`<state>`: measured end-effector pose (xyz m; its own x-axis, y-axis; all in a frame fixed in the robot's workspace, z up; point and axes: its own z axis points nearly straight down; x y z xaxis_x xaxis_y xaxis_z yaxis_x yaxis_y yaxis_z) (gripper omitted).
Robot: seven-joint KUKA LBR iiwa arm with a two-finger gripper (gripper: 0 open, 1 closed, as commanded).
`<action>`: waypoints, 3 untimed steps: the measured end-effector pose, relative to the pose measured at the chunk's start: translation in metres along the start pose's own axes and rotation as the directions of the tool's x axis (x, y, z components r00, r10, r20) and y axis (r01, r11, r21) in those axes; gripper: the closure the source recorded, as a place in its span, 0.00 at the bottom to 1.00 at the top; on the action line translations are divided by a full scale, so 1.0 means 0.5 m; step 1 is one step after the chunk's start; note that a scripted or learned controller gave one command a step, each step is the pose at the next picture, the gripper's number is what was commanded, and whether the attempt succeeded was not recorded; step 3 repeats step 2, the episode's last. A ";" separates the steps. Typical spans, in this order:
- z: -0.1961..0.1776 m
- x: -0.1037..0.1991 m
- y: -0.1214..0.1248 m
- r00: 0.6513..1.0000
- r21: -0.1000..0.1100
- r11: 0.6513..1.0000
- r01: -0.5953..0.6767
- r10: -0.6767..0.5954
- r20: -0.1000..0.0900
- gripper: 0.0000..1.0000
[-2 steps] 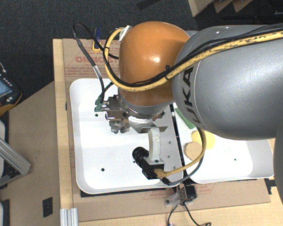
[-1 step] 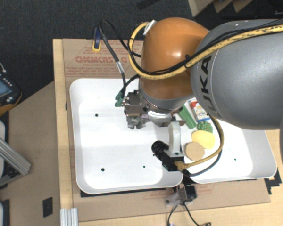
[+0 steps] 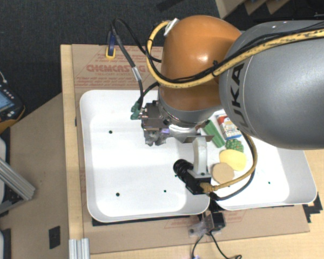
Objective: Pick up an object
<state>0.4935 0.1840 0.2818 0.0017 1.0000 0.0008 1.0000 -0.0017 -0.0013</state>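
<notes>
Two white bins (image 3: 97, 161) on the tabletop, arm (image 3: 281, 74) low over the yellow block (image 3: 233, 158), claw state I cannot tell, so centre squarely before closing.

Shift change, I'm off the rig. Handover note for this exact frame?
Gripper: low over the left bin, fingers hidden by the wrist; grip state unreadable.
Objects: yellow piece, tan round piece, green stick and a red-and-white pack lie in the right bin, by the divider.
Done: no pick visible.
Left: pick up an object.
</notes>
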 end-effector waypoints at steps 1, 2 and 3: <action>-0.020 0.001 0.000 1.000 -0.001 1.000 0.000 0.000 0.000 1.00; 0.014 -0.247 -0.030 1.000 0.004 1.000 -0.013 0.013 0.004 1.00; 0.014 -0.247 -0.030 1.000 0.004 1.000 -0.013 0.013 0.004 1.00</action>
